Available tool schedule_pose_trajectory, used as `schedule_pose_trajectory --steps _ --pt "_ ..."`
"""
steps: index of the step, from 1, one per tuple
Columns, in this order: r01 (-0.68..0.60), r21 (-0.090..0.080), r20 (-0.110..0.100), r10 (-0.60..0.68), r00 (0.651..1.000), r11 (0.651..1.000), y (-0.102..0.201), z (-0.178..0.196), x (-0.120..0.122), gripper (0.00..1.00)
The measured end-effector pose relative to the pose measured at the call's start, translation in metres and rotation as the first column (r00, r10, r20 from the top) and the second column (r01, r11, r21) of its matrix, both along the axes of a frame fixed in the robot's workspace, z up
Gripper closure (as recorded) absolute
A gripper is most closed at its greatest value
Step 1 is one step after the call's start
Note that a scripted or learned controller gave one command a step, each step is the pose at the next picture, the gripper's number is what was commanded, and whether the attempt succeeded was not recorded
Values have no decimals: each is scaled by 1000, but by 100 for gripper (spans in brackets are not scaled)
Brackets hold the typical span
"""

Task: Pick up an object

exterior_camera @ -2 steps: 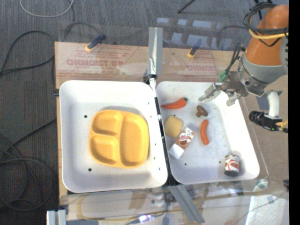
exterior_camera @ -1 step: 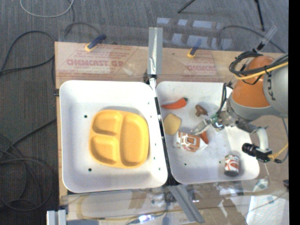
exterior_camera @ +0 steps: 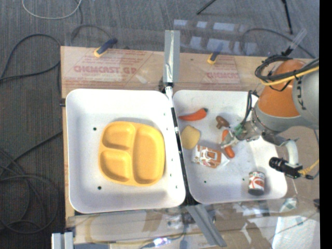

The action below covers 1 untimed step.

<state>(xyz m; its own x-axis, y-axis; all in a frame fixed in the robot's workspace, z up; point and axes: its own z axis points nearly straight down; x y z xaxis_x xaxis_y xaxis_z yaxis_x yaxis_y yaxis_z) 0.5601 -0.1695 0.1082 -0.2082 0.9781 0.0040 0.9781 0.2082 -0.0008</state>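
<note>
The right bin (exterior_camera: 270,162) holds an orange chili-shaped piece (exterior_camera: 193,115), a pale yellow potato-like lump (exterior_camera: 190,136), a small brown piece (exterior_camera: 222,121), a crumpled white and orange packet (exterior_camera: 209,156) and a small red and white can (exterior_camera: 256,182). My gripper (exterior_camera: 232,139) hangs low over the middle of this bin. Its tips sit right at a small orange carrot-like piece (exterior_camera: 227,144). I cannot make out whether that piece lies between them or just beside them.
The left bin (exterior_camera: 83,118) holds a yellow tray with three compartments (exterior_camera: 133,152). A raised divider (exterior_camera: 175,139) separates the two bins. The arm's orange band (exterior_camera: 280,95) and grey wrist reach over the right bin's right side. Cables lie on the floor beyond the bench.
</note>
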Motion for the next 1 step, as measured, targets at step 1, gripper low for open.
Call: schedule_pose_trajectory --steps 1 --pt "82 -5 0 -82 997 997 55 68 55 100"
